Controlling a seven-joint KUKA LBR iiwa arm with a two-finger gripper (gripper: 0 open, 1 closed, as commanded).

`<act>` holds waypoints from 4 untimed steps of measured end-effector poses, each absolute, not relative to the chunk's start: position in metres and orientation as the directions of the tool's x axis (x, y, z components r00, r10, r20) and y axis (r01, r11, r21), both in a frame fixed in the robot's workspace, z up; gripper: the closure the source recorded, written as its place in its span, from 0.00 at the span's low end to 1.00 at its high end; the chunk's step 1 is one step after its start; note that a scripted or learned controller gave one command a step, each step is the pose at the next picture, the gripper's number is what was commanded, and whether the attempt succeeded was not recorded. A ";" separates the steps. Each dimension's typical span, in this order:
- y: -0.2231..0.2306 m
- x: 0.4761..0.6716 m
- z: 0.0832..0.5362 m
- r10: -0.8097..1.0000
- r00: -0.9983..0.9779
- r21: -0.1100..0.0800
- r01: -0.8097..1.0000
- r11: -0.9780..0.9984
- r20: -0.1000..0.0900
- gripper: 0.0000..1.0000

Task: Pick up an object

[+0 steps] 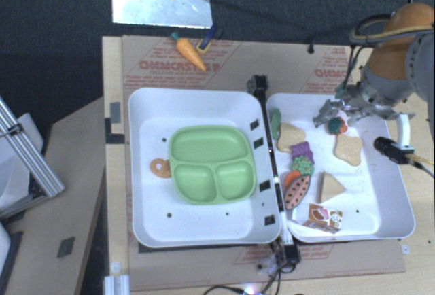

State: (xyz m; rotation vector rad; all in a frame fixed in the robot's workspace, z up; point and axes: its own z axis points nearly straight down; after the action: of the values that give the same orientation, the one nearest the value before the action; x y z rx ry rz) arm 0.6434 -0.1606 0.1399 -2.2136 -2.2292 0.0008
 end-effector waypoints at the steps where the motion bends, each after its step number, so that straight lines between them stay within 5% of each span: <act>1: -0.163 0.648 0.113 1.000 -0.003 0.012 1.000 0.003 -0.005 0.00; 2: -0.166 0.648 0.123 1.000 -0.005 0.014 1.000 0.005 -0.011 1.00; 4: -0.155 0.651 0.229 1.000 -0.006 0.008 1.000 0.006 -0.002 1.00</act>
State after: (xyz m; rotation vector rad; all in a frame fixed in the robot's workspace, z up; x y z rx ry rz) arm 0.6513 -0.1552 0.2287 -2.2193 -2.2335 -0.0070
